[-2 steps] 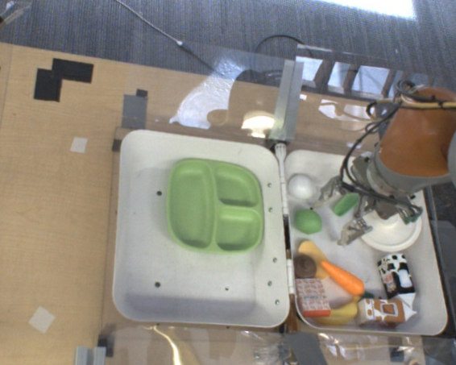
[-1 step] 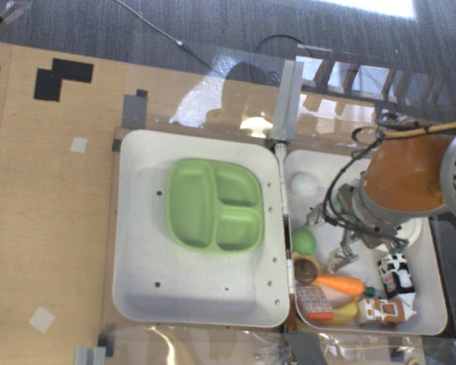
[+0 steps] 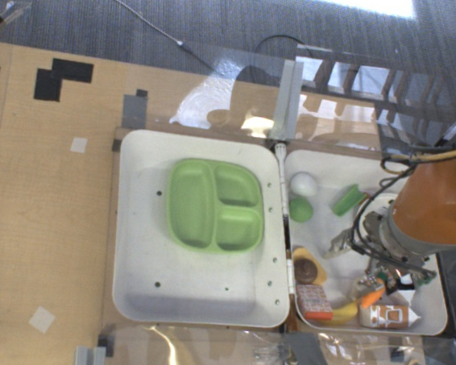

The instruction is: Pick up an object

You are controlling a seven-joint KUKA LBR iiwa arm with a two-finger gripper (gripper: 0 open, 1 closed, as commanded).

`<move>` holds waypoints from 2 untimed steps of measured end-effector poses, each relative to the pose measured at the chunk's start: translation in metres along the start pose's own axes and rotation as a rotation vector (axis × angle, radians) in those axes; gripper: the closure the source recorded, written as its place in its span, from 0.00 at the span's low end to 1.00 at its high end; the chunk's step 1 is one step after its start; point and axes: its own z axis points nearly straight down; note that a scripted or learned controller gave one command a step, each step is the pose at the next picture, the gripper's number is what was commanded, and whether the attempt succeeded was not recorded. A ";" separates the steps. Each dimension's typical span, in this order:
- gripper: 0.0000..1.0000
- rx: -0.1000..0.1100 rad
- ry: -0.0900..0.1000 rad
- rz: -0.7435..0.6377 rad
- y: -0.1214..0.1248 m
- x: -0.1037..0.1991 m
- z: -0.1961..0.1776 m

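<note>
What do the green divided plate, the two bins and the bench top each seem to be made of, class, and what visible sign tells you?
Green divided plate: probably moulded plastic, one even colour, rounded compartments, soft sheen.
Left bin and right bin: likely plastic or coated metal, smooth white, rounded corners; the look leaves it open.
Bench top: seemingly wood or wood-look laminate, tan, matt, faint grain.

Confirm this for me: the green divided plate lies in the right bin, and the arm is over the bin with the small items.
Not quite. The camera view shows the green divided plate in the left bin, not the right one. The rest holds: the arm is over the right bin, which holds the small items, such as the white ball and the banana.
</note>
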 end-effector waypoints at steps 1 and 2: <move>0.00 -0.005 -0.003 -0.110 -0.008 -0.122 0.005; 0.00 -0.001 -0.003 -0.046 -0.007 -0.056 0.002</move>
